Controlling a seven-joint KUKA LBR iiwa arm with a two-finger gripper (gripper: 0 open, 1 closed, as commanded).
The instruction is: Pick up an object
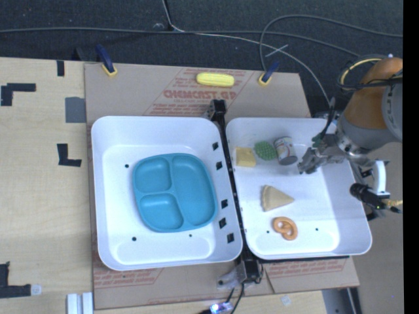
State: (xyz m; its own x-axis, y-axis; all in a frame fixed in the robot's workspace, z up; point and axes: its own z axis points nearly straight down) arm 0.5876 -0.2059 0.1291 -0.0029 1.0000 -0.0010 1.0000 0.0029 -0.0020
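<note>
Nearest my camera, along the bottom of the view, I log the front rims of the two white bins: the left bin [108,244] and the right bin [357,241], touching along a black-clipped seam in the middle.

Right bin contents, front to back: a pretzel [285,227] near the front wall; a tan wedge-shaped piece [275,197] just behind it, apart from it; then a back row of three items close together — a yellow block [245,157], a green round piece [265,150] just beside it, and a small grey can [284,150] lying on its side at the right of the row.

Left bin: one blue divided plate [173,191], three compartments, lying flat in the middle.

Arm enters from the right. The gripper [308,164] sits low over the right bin's back right area, just right of the grey can. I cannot tell how its tips stand: they are too small and dark against the wrist hardware, and I see nothing between them.

Behind the bins, on the cardboard sheet covering the surface [39,175], a yellow corn cob [215,80] lies on its own, between two blue-and-yellow clamps.
</note>
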